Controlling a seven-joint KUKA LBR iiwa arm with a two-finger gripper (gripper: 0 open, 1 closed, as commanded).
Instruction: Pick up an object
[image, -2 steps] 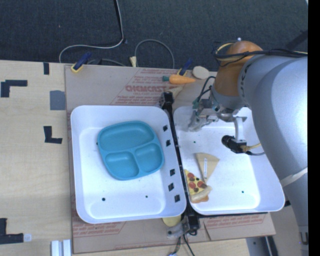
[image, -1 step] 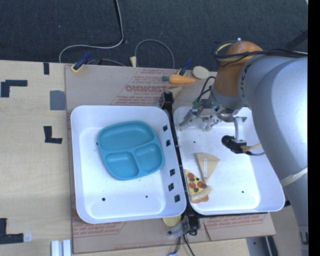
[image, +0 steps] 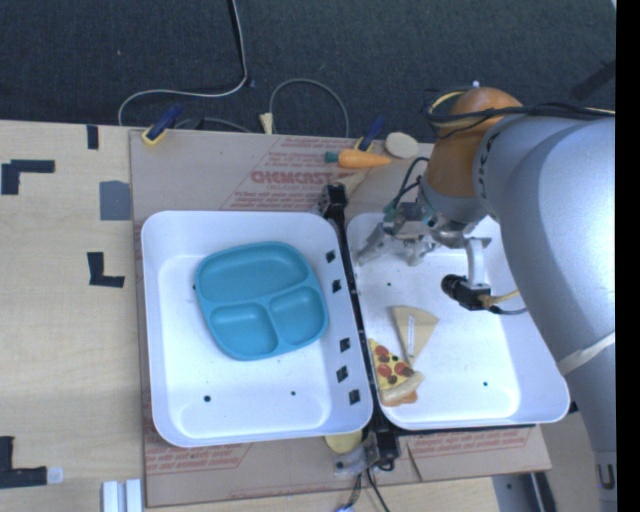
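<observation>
Hovering over the right bin (image: 500, 400), fingers (image: 400, 238) — grip unclear — above pizza slice (image: 392, 372) and wedge (image: 413, 328).

Single fixed camera above bench (image: 60, 300), slanted down, both bins framed.

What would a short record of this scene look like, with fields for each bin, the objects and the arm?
left bin: holds a blue divided plate
right bin: holds a pizza slice by its left wall and a pale wedge just above the slice
gripper: low over the upper left part of the right bin, apart from both food pieces
held object: none visible
behind the bins: an orange carrot-like item
</observation>
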